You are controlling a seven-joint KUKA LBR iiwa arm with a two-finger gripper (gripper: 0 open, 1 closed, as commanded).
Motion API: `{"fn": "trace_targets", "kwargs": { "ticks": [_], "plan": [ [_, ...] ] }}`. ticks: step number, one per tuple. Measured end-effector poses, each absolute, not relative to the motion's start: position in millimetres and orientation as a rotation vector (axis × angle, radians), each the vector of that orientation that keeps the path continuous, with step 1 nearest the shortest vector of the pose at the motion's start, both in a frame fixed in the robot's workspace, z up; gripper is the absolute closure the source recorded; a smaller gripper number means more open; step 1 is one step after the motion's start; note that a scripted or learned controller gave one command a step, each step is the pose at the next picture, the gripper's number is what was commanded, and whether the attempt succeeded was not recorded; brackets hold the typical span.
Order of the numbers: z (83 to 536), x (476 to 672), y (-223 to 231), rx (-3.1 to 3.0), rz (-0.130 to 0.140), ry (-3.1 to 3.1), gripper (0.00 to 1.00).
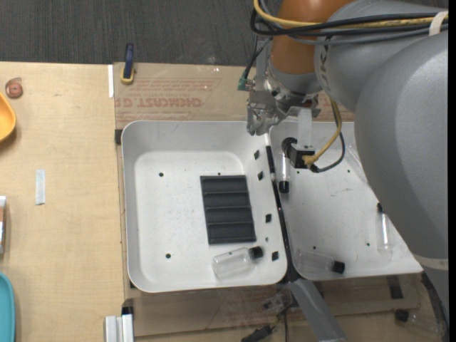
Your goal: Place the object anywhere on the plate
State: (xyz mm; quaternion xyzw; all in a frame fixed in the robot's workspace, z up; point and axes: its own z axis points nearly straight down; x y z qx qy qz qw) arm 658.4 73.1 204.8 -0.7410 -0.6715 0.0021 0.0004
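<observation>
In the left bin (142, 148), by its near wall: clear vial (231, 262) on its side, long axis roughly left to right, black cap (256, 253) pointing right and slightly toward the far side. Just beyond it, toward the far side and not touching: black ribbed plate (227, 209), long axis running near to far. Above the far rim between left bin and right bin (356, 191): grey arm (385, 84) reaching in from the right, jaws low over the divide, well apart from the vial. Cannot tell how wide the jaws stand, nor whether anything sits between them.
</observation>
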Motion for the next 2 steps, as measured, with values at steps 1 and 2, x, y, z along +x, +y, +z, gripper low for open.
{"fn": "trace_targets", "kwargs": {
  "ticks": [1, 2],
  "plan": [
    [245, 659.0, 149, -1.984, 0.003, -2.437, 1.0],
    [301, 602.3, 150, -1.637, 0.004, -2.681, 1.0]
  ]
}}
